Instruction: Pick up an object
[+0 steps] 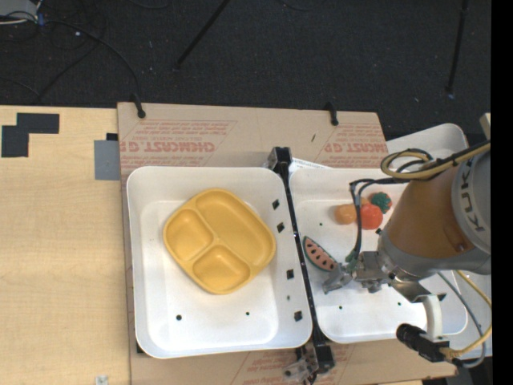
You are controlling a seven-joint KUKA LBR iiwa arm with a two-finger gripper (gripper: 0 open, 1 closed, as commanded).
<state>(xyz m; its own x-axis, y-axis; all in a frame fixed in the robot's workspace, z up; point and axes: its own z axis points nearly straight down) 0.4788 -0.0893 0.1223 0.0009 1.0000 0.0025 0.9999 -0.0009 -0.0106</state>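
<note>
Right now your gripper (337,280) sits low in the right bin (353,327), finger state impossible to tell, with the watermelon slice toy (318,256) just up-left of its tip, long axis running diagonally from upper left to lower right.

Fixed overhead slant onto both bins (160,311)
</note>
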